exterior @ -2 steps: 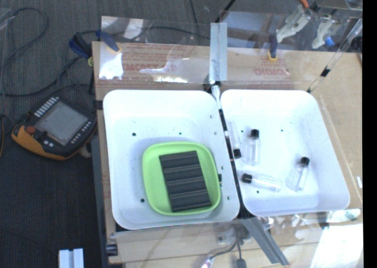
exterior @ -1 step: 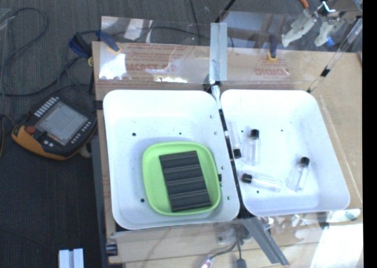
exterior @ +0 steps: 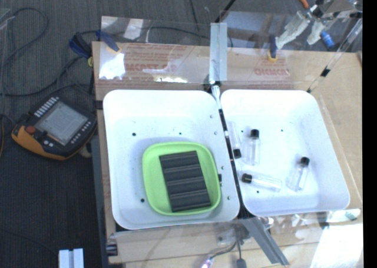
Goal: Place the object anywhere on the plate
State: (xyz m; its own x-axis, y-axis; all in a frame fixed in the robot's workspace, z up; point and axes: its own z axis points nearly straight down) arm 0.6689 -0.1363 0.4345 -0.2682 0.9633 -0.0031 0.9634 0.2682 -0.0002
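Below, two shallow white bins are seen side by side: the left bin (exterior: 118, 143) holds a rounded-square green plate (exterior: 152, 166), on which a dark grey ribbed rectangular block (exterior: 185, 181) lies flat, its long axis running from the far edge to the near edge, tilted slightly. Three small clear glass vials with black caps (exterior: 253, 145) (exterior: 298, 174) (exterior: 261, 181) are scattered in the right bin (exterior: 318, 119). At the top right corner the gripper (exterior: 306, 22) is seen; whether anything is held cannot be told.

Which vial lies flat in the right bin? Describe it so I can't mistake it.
Start at the right bin. Near its front edge, left of centre, lies the flat vial, black cap pointing toward the left bin. Its neighbours, the rear vial and the right vial, point cap-rearward.
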